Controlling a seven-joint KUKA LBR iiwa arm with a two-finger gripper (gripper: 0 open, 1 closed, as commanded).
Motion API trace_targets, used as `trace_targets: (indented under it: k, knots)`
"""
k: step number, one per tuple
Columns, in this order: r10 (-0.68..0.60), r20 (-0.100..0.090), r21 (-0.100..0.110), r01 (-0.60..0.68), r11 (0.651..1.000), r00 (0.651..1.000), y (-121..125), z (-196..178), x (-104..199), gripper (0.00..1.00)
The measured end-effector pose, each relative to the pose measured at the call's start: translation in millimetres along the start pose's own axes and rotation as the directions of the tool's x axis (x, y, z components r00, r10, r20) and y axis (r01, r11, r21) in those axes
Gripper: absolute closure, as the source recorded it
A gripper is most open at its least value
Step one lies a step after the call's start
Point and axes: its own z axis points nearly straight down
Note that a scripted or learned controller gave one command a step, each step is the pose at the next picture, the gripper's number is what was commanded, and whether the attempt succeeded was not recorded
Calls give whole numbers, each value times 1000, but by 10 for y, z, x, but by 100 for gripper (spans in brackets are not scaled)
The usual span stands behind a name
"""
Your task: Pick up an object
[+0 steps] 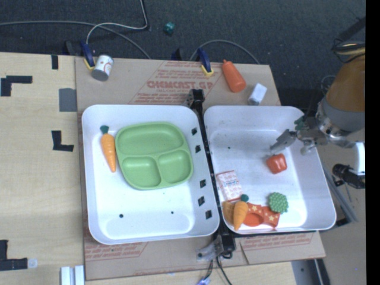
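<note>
A: Starting way over on the far side from the claw (pixel 292 140), the left bin (pixel 95 177) has a carrot (pixel 108 151) lying along its outer wall, and a green divided plate (pixel 155 155) sits just beside that carrot, on the claw's side of it.

B: And past the bins?

A: Up on the cardboard, a small can (pixel 103 66) lies well off from the claw near the far corner, and an orange bottle (pixel 233 76) plus a little white cube (pixel 257 93) sit closer, above the right bin (pixel 314 218).

B: So what's in the bin with the claw?

A: A packet (pixel 228 185) lies below and to the left of it. Further down, near the front wall, there's a second carrot (pixel 239 213) touching a red star-patterned thing (pixel 259 214), with a green broccoli piece (pixel 277 202) just beside those.

B: The claw itself?

A: One finger sticks out down-left; how wide it's spread, can't tell from this angle. A red pepper (pixel 276 163) sits right below the fingertips, looks apart from them, nothing between the fingers that I can see.
</note>
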Motion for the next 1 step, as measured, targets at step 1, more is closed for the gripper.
trace_targets:
  k: [1]
  knots:
    - [-2, 1, -6, 2, 1000, 1000, 41, 905, 122, 0]
